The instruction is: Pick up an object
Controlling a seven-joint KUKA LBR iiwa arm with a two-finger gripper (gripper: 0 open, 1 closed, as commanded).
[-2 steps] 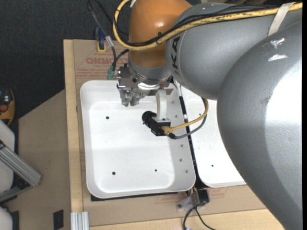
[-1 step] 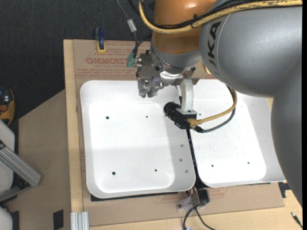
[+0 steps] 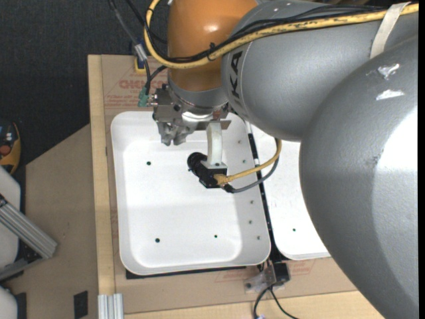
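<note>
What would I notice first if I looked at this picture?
The huge grey robot arm fills the right side, with a shiny orange band near the top middle. Below the band its hand reaches down over the left white bin. A yellow cable curls beside a small black part just under the hand.

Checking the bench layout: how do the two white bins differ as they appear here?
The left bin lies almost fully in sight, while the right bin is largely covered by the grey arm. The gripper hangs over the left bin, not the right one. Both are shallow and white.
</note>
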